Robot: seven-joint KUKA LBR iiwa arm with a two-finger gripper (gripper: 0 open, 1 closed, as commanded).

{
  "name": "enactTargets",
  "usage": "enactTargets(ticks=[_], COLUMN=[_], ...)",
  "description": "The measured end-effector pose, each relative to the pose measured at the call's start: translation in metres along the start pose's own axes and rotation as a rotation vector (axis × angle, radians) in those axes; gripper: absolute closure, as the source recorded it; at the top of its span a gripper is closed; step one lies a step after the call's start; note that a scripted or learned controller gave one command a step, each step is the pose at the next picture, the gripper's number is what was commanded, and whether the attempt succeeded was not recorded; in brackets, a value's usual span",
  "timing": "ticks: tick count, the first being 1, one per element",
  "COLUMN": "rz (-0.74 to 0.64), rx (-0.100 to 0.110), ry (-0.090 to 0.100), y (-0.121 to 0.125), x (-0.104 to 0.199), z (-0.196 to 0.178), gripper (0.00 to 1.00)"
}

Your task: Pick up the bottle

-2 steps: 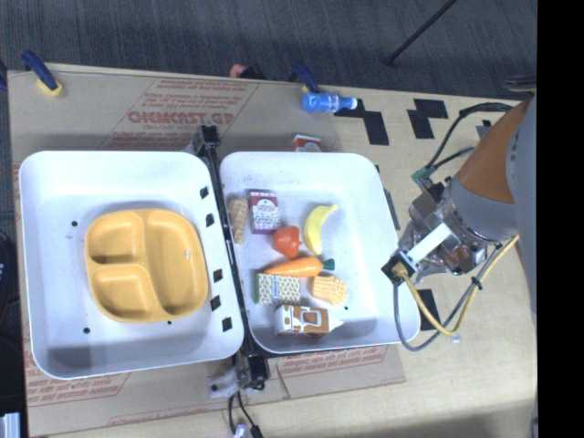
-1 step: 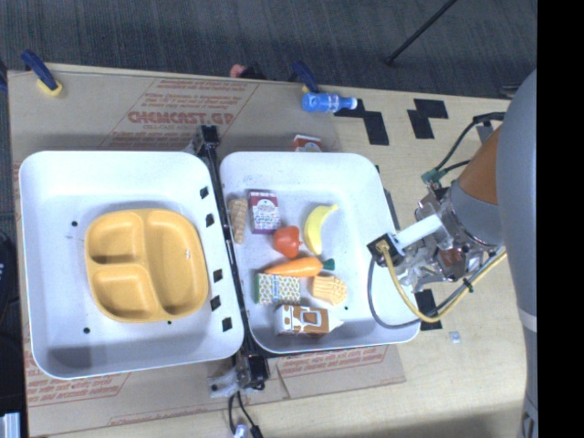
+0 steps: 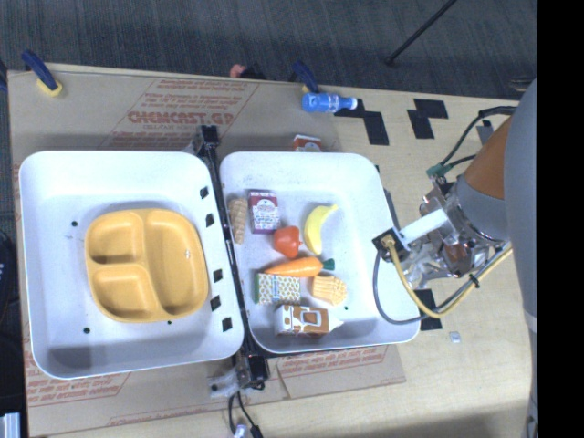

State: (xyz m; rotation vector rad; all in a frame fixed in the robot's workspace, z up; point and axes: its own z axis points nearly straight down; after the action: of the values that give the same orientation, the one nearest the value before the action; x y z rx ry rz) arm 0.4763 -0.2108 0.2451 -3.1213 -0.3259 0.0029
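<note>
A: Position of the blue bottle (image 3: pixel 327 103)?

B: Lying on its side on the cardboard sheet (image 3: pixel 182 108), outside both bins, just past the 12 o'clock rim of the right bin (image 3: pixel 365 176).

A: Relative to the gripper (image 3: pixel 425 266)?

B: Toward 11 o'clock from it, well apart. Gripper located off the 3 o'clock rim of the right bin, over the bench, with a yellow cable (image 3: pixel 392 304) looping below it. No contact with the bottle.

A: Jaw state?

B: Cannot tell; too cluttered with cables and metal parts to read. Nothing seen held.

A: Counts?

B: Bottle: one. White bins: two, side by side. In the left bin (image 3: pixel 46 245): one yellow divided plate (image 3: pixel 146 265). In the right bin, eight toy items:
- one banana (image 3: pixel 318 226)
- one carrot (image 3: pixel 294 266)
- one corn cob (image 3: pixel 330 289)
- one red round vegetable (image 3: pixel 286 240)
- one red box (image 3: pixel 265 212)
- one patterned box (image 3: pixel 278 288)
- one carton (image 3: pixel 304 318)
- one tan cracker-like piece (image 3: pixel 239 219)

A: Anything else on the cardboard?

B: Two blue clamps, one at its 10 o'clock corner (image 3: pixel 41 71), one just at 10 o'clock of the bottle (image 3: pixel 304 76).
</note>
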Motion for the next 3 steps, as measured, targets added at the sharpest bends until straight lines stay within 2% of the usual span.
enactTargets(ticks=[3], rz=[0.000], rx=[0.004], ry=[-0.003], y=[-0.0007], x=[-0.0003], z=[0.0018], gripper=[1.00])
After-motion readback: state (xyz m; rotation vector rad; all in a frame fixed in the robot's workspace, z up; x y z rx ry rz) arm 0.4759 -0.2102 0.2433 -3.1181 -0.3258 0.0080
